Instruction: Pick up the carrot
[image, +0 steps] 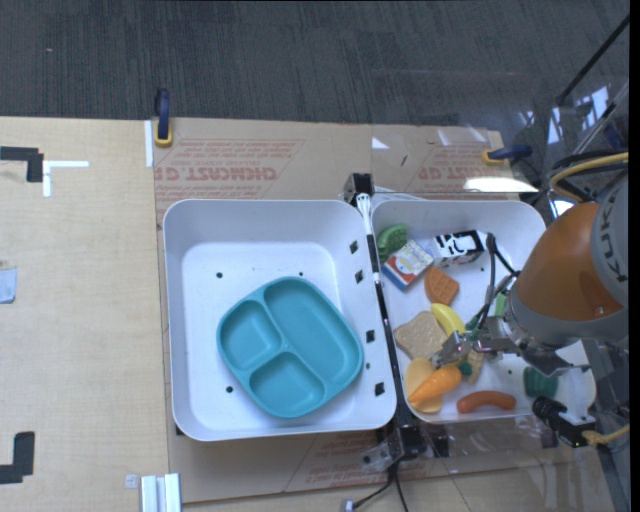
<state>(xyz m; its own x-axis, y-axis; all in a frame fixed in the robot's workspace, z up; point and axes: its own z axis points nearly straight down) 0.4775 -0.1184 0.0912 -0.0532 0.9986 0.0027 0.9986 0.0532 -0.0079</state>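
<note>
Gripper (458, 352) of the grey arm, whose orange band (570, 265) bulks in from the right, sits low in the right bin (520, 215), just above the thick end of the carrot (437, 386). Whether it is released or clenched cannot be told from here, nor whether it touches the carrot.

That carrot lies tilted near the bin's front left corner, resting on a yellow round piece (419, 379). Beside it to the right lies a sausage (486, 402). Behind it are a slice of bread (420, 334), a banana (447, 320), an orange-brown cookie-like piece (441, 286), a small blue, white and red carton (407, 266), a green vegetable (391, 239) and a black-and-white item (460, 244).

In the left bin (190, 300) sits a teal divided plate (289, 346) with three compartments, turned at an angle.

Both bins rest on a sheet of brown cardboard (230, 165) with reversed red print, held by blue and yellow clamps (162, 118). It lies on a pale wooden bench (75, 330). Beyond the bench runs dark grey carpet (300, 55). Cables (585, 165) trail at the right.
</note>
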